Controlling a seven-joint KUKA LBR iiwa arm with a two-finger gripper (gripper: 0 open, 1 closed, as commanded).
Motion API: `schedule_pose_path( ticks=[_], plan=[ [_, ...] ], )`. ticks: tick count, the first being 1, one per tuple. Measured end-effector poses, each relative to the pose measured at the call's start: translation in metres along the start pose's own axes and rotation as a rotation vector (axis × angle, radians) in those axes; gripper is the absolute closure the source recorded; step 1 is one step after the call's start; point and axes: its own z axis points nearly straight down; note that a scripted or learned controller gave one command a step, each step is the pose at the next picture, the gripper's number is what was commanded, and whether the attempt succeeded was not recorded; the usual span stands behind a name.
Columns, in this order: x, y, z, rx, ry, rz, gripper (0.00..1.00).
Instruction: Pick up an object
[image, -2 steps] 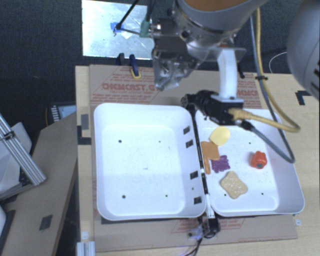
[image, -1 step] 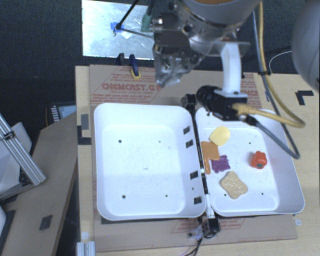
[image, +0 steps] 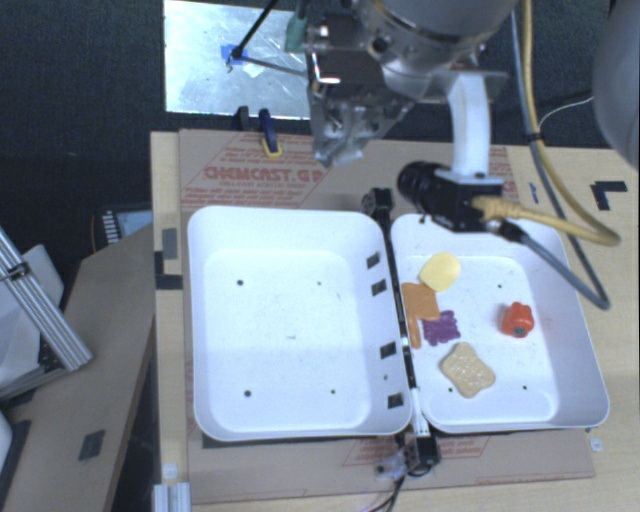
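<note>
From above, the desk carries two shallow white bins side by side. The left bin shows only its white floor with a few small dark dots. The right bin holds all the loose pieces, gathered toward its left half.

A yellow round piece lies near the top of that group. Just below it and to the left, an orange flat strip rests against the bin's left wall, close to the black hinges that join the two bins. A purple piece sits just beside the strip on its right, touching or nearly touching it. Below those, a tan cracker-shaped piece lies flat. Off to the right, apart from the others, sits a small red-orange piece.

The arm hangs over the far edge of the desk, above the brown cardboard behind the bins. The claw points down there, behind the left bin's far right corner, well apart from every piece in the right bin. It carries nothing that can be seen, and the blur of metal makes it impossible to tell how it is set.

A yellow hose and a grey cable trail across the right bin's far right corner.
</note>
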Motion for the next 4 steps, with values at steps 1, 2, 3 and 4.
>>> schedule_pose_path(
  ticks=[1,2,3,4],
  plan=[
    [0.000,0.000,-0.011,-0.001,0.001,-0.005,1.00],
    [0.001,0.000,-0.022,-0.004,0.003,-0.009,1.00],
    [0.001,0.000,-0.034,-0.005,0.005,-0.013,1.00],
    [0.002,0.000,-0.045,-0.007,0.007,-0.016,1.00]
  ],
)
